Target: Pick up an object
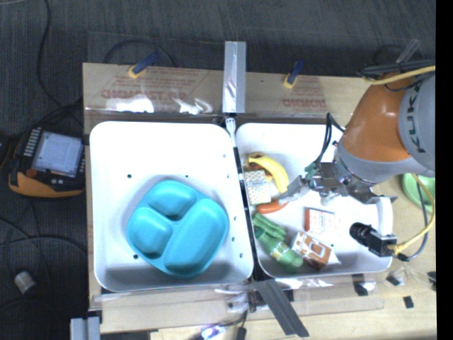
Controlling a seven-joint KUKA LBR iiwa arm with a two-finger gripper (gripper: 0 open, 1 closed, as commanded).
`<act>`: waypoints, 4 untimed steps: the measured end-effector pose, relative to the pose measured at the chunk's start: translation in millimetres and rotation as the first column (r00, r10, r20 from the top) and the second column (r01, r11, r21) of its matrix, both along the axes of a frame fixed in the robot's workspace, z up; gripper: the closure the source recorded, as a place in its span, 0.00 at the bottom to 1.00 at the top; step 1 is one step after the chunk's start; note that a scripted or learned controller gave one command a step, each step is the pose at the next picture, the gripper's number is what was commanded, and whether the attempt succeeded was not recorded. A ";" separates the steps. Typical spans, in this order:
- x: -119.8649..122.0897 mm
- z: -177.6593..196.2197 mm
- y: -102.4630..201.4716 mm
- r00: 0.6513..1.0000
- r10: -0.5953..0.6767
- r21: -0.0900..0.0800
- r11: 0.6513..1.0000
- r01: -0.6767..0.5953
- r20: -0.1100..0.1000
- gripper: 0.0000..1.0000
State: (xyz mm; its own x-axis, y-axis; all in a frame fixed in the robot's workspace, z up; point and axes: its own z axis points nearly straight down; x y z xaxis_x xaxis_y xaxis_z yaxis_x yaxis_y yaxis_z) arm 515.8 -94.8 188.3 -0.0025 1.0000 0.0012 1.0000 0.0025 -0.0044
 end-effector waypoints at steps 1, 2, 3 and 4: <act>74.4 -69.6 -22.8 0.999 -0.051 0.001 0.999 0.051 0.000 0.00; 122.5 -92.7 -26.9 0.994 0.108 -0.003 0.994 -0.108 -0.013 0.00; 130.6 -22.0 -89.9 0.977 0.214 -0.005 0.977 -0.214 0.003 0.00; 153.7 -84.8 -62.7 0.918 0.396 -0.015 0.918 -0.395 0.013 0.00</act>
